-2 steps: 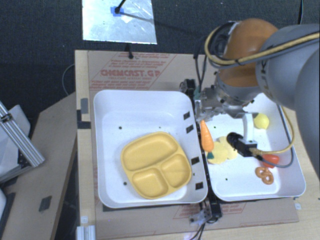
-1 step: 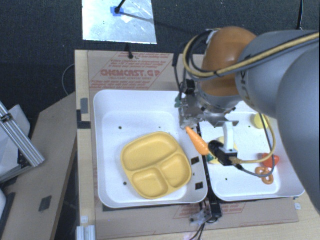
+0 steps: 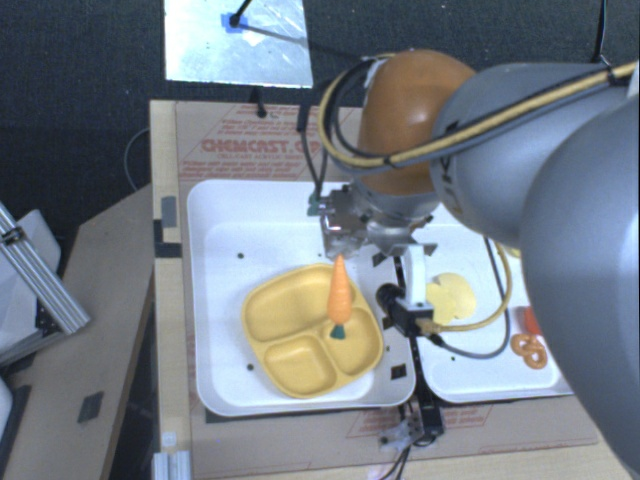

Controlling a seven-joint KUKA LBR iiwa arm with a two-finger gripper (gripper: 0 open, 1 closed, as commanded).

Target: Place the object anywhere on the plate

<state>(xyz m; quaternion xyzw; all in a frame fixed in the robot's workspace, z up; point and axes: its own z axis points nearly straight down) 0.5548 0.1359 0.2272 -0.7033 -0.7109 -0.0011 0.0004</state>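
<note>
We see the carrot (image 3: 339, 295) hanging upright directly below the tool (image 3: 340, 258), pinched at its upper end. Its long axis points down at the plate (image 3: 290, 333).

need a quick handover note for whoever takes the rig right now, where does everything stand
Pincer: hangs over the left bin, shut on the carrot's top end.
Carrot: upright, orange, green tip down over the yellow plate, at the right edge of its large compartment; contact with the plate cannot be told.
Right bin: holds a yellow round piece and an orange pretzel-like piece.
Done: carrot brought over the plate.
Left: release it, then withdraw.
</note>
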